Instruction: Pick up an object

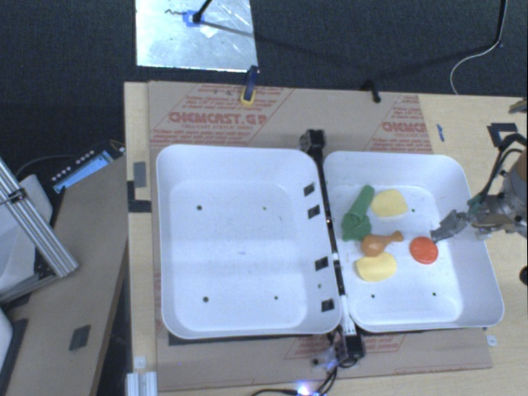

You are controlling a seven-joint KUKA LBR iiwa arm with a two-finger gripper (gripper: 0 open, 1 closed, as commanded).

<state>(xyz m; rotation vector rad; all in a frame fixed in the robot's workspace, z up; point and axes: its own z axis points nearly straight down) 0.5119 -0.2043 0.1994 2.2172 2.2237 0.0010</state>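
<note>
Nearest, the yellow piece (376,267) lies in the right bin (470,304), beside the red disc (424,250). The gripper (450,225) hovers just right of the disc, its grasp impossible to tell.

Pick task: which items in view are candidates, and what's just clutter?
Job:
green piece
two yellow pieces
orange drumstick-shaped piece
red disc
right bin
gripper

Lying about:
left bin
foil sheet
yellow clip

Left bin (239,246) bare; toys (381,242) crowd right.
</note>
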